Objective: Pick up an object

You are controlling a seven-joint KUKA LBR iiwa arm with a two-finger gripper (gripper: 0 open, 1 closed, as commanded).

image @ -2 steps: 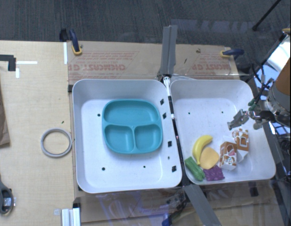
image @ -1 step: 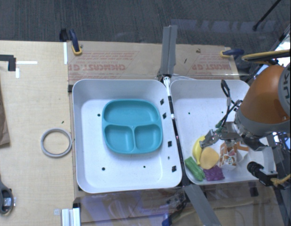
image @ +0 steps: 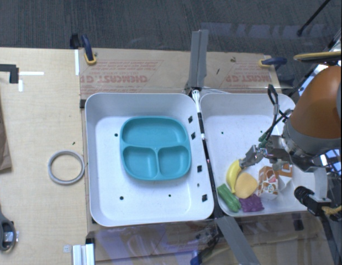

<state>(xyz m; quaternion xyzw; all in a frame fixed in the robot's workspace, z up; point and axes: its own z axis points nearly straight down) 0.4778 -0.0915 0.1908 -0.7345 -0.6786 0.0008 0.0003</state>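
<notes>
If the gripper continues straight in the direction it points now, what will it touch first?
Probably the banana. The gripper points down-left in the right bin, and the banana lies just beyond its tip. Height is unclear from above, so it might pass over.

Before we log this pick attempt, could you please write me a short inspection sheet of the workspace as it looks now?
Surface: bench bearing the left bin and right bin side by side.
Job's things: banana, yellow round piece, green piece, purple piece and a printed packet, all crowded in the right bin's near corner.
Clutter: teal divided plate in the left bin; tape ring and scissors on the bench.
Grippers: gripper low over the banana, holding nothing that can be seen.
Cables: black cable looping by the arm.
Surroundings: dark floor beyond the bench.
</notes>
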